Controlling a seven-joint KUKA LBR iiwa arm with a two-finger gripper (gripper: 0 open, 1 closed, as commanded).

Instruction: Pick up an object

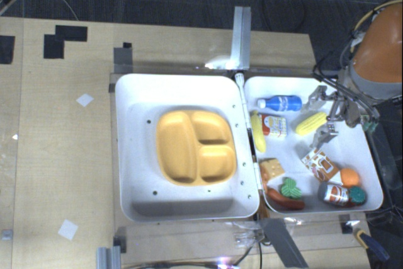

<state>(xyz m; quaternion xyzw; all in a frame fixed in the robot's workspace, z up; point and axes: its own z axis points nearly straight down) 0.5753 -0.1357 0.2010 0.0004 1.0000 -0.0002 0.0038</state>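
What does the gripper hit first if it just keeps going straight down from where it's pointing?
Probably the corn cob: the gripper sits right beside it in the right bin. Depth is unclear from above, so it may reach the bin floor instead.

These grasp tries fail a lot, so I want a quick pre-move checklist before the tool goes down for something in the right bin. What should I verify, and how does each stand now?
1. Tool over the right bin: ok.
2. Target under it: corn cob sits closest: ok.
3. Nothing held yet: ok, no item between the fingers.
4. Room around the corn: not ok, blue bottle and carton lie close.
5. Finger opening: cannot tell.
6. Yellow tray in left bin, out of the way: ok.
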